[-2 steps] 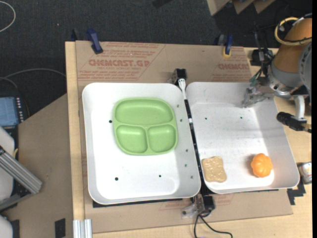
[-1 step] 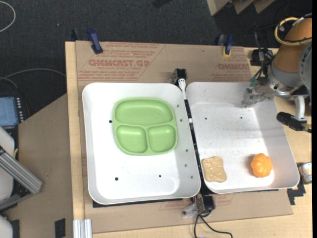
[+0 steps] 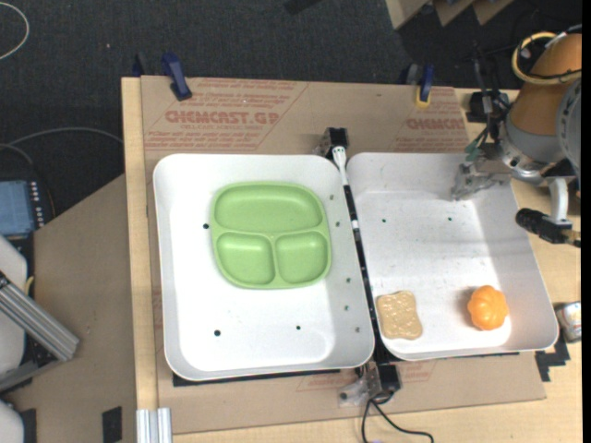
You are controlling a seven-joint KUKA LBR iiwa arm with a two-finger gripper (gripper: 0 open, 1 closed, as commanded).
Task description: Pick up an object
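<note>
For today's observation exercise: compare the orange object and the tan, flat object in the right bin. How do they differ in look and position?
The orange object is rounded, bulging and bright; the tan object is flat, pale and speckled, roughly rectangular. The orange object sits toward the bin's right side; the tan object lies by its left wall, next to the divide between bins. Both rest near the front edge of the right bin, apart from each other.

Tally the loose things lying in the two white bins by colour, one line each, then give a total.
Green: 1, the divided plate in the left bin
Orange: 1, the round orange object in the right bin
Tan: 1, the flat cracker-like piece in the right bin
Total: 3
</note>
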